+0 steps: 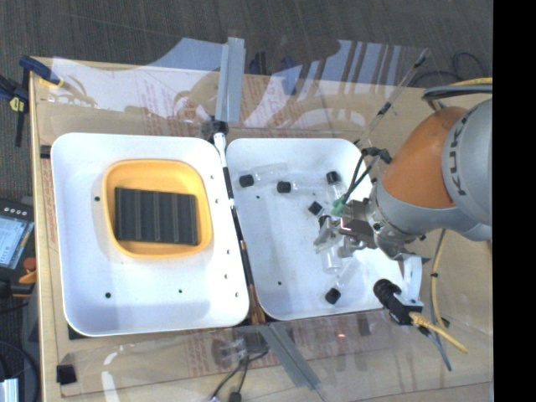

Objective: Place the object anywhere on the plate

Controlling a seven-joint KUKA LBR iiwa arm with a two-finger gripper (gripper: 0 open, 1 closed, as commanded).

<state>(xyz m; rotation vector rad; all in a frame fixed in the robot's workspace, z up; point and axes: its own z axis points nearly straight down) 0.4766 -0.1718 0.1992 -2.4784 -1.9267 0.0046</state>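
On the grey arm (477, 153), near the right edge, dark letters stand, perhaps "KU"; the rest is cut off.

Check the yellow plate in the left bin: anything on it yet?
Only a dark ribbed block lies on the plate. The small black pieces sit in the right bin, where the end effector is.

Looked like a robotics lab / test cell, not a home. A grey KUKA arm (452, 182) w/ orange band reached over a wooden bench (126, 90) carrying two white bins (151, 308) side by side, clear panels round the edges. Loose cables (456, 86) ran along the right side, a small handheld unit w/ screen (12, 241) sat at the left edge, dark carpet-type floor (126, 7) beyond.
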